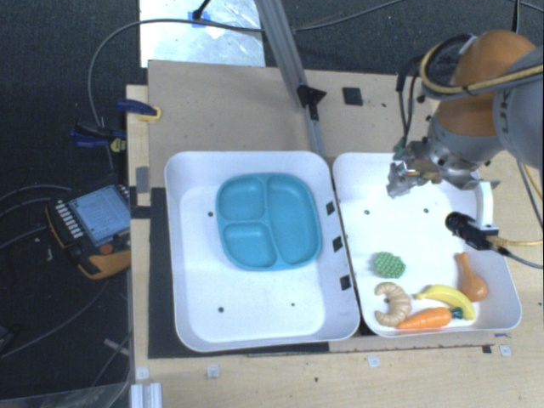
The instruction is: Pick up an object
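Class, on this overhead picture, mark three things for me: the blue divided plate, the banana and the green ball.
blue divided plate (269, 221): camera view, left bin, on the ridge where its compartments meet.
banana (445, 296): camera view, right bin, middle of its yellow curve.
green ball (389, 265): camera view, right bin, centre of its bumpy top.
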`<control>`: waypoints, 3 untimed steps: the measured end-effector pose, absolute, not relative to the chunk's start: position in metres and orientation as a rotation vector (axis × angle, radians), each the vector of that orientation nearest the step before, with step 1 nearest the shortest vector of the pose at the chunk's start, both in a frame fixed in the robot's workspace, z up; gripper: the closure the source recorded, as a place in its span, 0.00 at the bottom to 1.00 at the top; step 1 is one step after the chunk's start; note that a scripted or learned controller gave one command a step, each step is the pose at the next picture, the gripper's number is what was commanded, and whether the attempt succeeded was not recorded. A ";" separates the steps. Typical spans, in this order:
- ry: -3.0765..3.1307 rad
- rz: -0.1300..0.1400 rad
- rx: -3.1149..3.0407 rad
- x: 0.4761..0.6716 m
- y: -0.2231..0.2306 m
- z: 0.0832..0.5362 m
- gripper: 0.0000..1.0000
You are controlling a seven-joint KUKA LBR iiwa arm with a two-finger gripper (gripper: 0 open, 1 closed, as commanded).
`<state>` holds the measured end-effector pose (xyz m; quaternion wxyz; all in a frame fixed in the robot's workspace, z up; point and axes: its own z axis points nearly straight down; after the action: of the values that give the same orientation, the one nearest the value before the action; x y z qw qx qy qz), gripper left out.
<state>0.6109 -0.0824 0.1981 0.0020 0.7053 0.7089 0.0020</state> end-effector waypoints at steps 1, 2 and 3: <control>2.225 0.006 2.211 0.612 -0.082 0.247 1.00; 2.232 0.000 2.213 0.592 -0.035 0.233 1.00; 2.233 0.000 2.213 0.562 0.009 0.233 1.00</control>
<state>0.5621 0.0089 0.2330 -0.0009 0.7039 0.7103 0.0001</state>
